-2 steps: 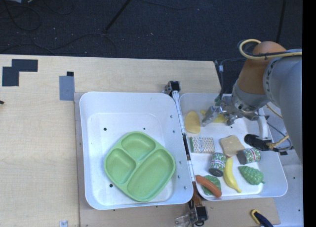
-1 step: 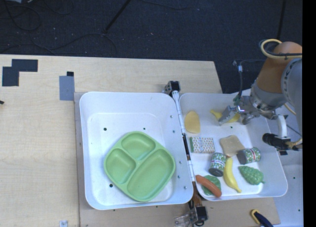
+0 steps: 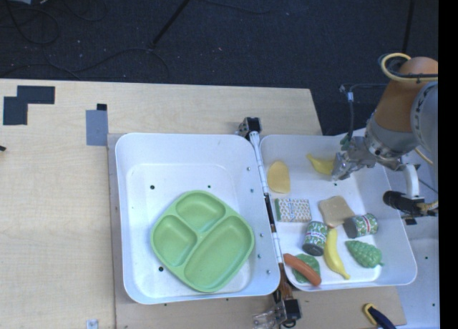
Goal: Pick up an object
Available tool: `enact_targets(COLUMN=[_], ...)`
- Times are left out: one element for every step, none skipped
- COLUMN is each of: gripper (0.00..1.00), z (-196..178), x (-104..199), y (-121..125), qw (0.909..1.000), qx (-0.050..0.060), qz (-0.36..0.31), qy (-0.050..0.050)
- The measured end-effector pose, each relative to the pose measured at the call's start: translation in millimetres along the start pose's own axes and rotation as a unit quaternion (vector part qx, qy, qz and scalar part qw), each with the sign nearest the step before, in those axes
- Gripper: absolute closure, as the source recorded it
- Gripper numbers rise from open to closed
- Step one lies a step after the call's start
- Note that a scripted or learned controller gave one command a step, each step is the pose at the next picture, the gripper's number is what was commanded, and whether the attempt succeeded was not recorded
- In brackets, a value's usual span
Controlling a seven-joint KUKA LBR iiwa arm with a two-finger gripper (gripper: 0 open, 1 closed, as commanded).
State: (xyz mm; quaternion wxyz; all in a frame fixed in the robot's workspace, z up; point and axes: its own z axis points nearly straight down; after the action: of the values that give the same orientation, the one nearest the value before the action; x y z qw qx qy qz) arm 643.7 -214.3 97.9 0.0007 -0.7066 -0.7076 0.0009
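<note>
Carrot [image 3: 303, 269] and banana [image 3: 335, 252] crowd the frame's bottom; upper right, jaws [image 3: 343, 167], grip unclear, should drop squarely over the yellow wedge [image 3: 321, 164].

Grey arm entering from the right, orange band above the wrist, wrist angled down and leftward, gripper [image 3: 344, 168] low at the upper right, its tip small and blurred

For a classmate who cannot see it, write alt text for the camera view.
A grey-and-orange robot arm's gripper hovers by a yellow item in the right white bin, which holds toy foods including a banana. The left bin holds a green divided plate.
</note>
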Motion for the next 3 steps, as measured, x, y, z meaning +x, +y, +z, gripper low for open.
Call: enact_targets(gripper=[0.0, 0.0, 0.0], z=[0.2, 10.3, 9.9], x=[0.1, 24.4, 1.3], y=[-0.1, 0.0, 0.4], qw=[1.0, 1.0, 1.0], qx=[0.0, 0.0, -0.001], qz=[0.0, 0.0, 0.0], qy=[0.0, 0.0, 0.0])
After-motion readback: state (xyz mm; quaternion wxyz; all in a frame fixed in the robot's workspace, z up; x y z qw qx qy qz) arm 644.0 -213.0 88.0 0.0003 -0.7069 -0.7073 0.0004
